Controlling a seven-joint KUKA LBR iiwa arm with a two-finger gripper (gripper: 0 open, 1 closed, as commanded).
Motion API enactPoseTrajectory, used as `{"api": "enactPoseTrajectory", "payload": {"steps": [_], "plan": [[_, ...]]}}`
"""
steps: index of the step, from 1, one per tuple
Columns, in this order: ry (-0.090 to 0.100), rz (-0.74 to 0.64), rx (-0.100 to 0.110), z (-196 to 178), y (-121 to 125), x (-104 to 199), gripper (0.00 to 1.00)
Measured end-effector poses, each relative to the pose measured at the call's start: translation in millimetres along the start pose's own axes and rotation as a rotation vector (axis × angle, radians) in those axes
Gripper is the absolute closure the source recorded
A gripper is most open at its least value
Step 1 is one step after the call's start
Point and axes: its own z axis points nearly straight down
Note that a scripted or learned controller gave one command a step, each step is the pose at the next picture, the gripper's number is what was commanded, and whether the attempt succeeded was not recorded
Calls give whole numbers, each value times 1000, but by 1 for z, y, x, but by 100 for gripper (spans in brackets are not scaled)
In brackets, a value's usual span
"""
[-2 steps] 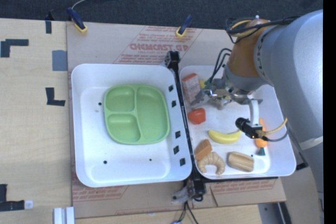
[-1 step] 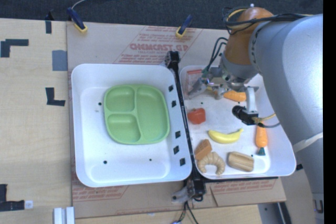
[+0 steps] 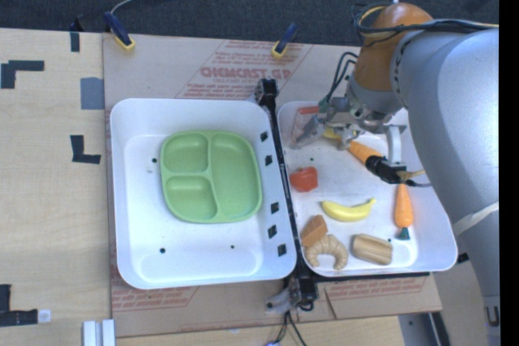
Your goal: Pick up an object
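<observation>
Arm poised low over the right bin, nothing lifted yet.

The tool hangs at the bin's far left corner, its fingers apart and closed on nothing. The nearest candidate is the red piece, lying just below it; a banana, a croissant, a bread roll and two carrots lie further off. A good grasp would likely centre the fingers over the red piece, descend straight, and stay clear of the bin wall. The green tray sits in the left bin.

Light is bright and even; the white bins glare slightly. Shadows are soft and short. The picture is slightly soft, and the arm looks blurred.
</observation>
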Motion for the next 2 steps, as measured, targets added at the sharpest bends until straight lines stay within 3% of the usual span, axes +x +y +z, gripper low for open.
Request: {"api": "enactPoseTrajectory", "payload": {"steps": [1, 2], "plan": [[-1, 0, 0, 0, 0, -7, 0], [-10, 0, -19, -55, 1, -46, 0]]}}
